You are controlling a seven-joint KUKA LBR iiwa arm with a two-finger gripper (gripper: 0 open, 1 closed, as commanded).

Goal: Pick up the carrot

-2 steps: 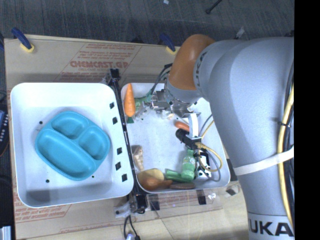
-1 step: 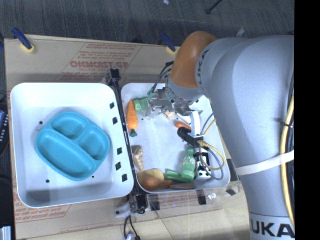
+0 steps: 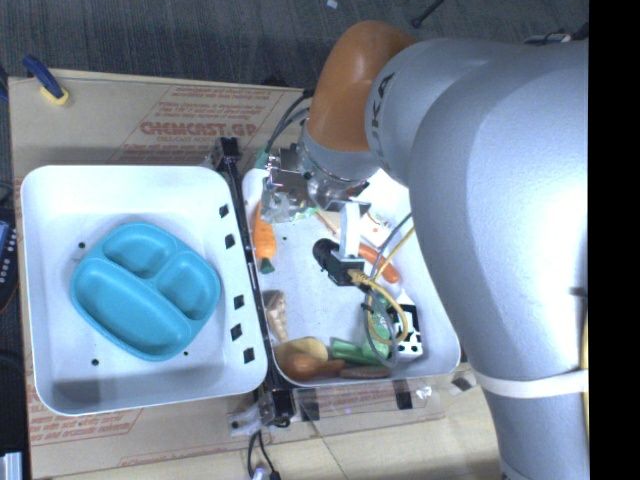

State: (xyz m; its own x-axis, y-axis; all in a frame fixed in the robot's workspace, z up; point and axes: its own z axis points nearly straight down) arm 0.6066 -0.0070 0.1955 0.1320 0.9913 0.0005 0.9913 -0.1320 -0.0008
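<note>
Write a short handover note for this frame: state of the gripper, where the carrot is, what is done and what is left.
Gripper: low over the right bin's upper left corner, just above the carrot; whether it is open or shut cannot be told from here.
Carrot: lying in the right bin against its left wall, beside the divider. Nothing shows it gripped.
Other items: a blue divided plate in the left bin; toy food and a die along the right bin's lower edge.
Done: arm brought over the carrot.
Left: close on the carrot and lift it, then check it actually came up.
</note>
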